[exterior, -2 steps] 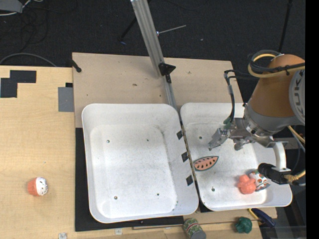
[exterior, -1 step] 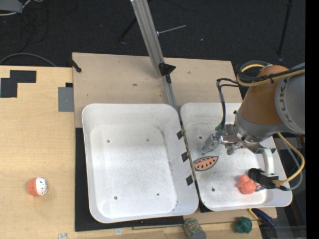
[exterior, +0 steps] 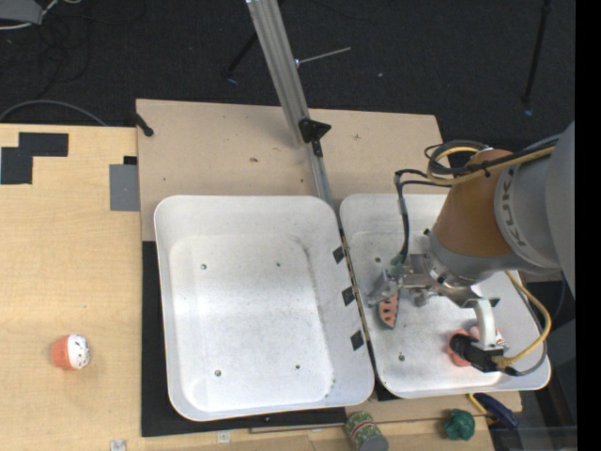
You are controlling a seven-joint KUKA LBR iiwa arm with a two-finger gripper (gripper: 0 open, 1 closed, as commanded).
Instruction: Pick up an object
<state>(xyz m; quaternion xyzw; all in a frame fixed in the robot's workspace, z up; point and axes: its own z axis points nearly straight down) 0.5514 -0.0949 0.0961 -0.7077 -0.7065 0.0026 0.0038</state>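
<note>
Arm over the right bin (exterior: 376,216), gripper (exterior: 393,287) low inside it.

Landmark: right bin. Gripper sits in the bin's left half, near the wall shared with the left bin (exterior: 178,224). A small orange-red object (exterior: 387,312) lies on the floor just below the gripper; contact cannot be told, nor how the gripper is set. A pink-red object (exterior: 461,349) lies near the bin's lower right corner. Outside, a green object (exterior: 459,425) below that corner.
</note>
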